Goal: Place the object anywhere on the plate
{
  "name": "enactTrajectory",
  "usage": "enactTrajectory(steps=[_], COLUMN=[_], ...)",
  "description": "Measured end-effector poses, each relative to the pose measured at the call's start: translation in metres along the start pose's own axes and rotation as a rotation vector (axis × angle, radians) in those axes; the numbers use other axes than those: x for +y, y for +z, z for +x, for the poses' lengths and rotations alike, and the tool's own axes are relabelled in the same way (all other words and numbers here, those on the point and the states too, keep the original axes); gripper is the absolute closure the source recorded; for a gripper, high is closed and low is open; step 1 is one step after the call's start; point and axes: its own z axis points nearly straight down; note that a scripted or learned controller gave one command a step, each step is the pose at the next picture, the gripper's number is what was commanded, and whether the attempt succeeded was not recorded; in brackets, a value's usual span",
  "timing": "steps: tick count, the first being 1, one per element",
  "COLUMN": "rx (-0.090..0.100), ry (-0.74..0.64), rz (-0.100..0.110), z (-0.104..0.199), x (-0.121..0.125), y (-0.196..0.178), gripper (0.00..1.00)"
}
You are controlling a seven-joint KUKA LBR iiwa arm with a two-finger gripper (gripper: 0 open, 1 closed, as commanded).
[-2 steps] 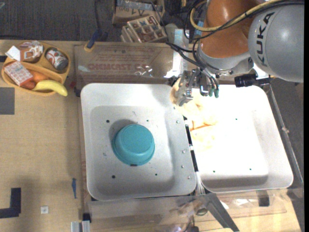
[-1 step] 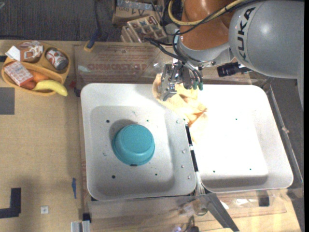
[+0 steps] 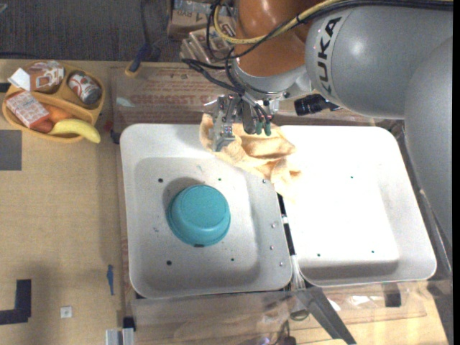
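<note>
A slanted overhead look at a bench with two shallow white bins side by side. The grey arm, with an orange band above its wrist, reaches in from the right and ends over the far rim where the bins meet. Its gripper points down with its fingers closed on a crumpled tan cloth, which hangs and drapes across the far edge between the bins. In the left bin sits a round teal plate, well apart from the cloth. At the bench's far left corner rests a tray of toy food, including a banana
</note>
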Motion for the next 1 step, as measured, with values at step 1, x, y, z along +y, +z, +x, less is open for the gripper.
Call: enactTrajectory(steps=[1], rx=[0.0], ry=[-0.001], rz=[-0.001], z=[-0.0046], x=[0.0523], y=[-0.0074], gripper=[1.0])
